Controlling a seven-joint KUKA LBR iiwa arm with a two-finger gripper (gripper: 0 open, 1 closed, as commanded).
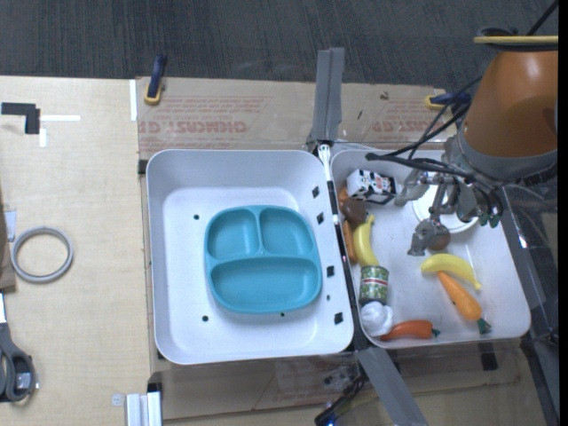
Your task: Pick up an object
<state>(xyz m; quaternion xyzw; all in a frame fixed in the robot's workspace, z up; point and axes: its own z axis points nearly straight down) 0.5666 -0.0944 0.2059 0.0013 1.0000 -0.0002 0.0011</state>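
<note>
The right bin (pixel 513 264) holds several small items. A yellow banana (pixel 364 240) lies along its left wall, with a green-labelled bottle (pixel 374 289) just below it. A second banana (pixel 450 266) and an orange carrot (pixel 460 297) lie at the middle right. Another orange-red vegetable (pixel 410 330) rests by the front wall. A brown piece (pixel 355 209) and a black-and-white item (pixel 373 183) sit at the back left. My gripper (pixel 430 235) hangs low over the middle of this bin, just up and left of the second banana. Nothing shows as held in it.
The left bin (pixel 169 264) holds a teal divided plate (pixel 264 258). A grey tape roll (pixel 40 254) and scissors (pixel 13 373) lie on the bench at far left. Clamps (pixel 156 80) hold the cardboard behind the bins. The arm's orange band (pixel 519 96) looms over the right bin's back corner.
</note>
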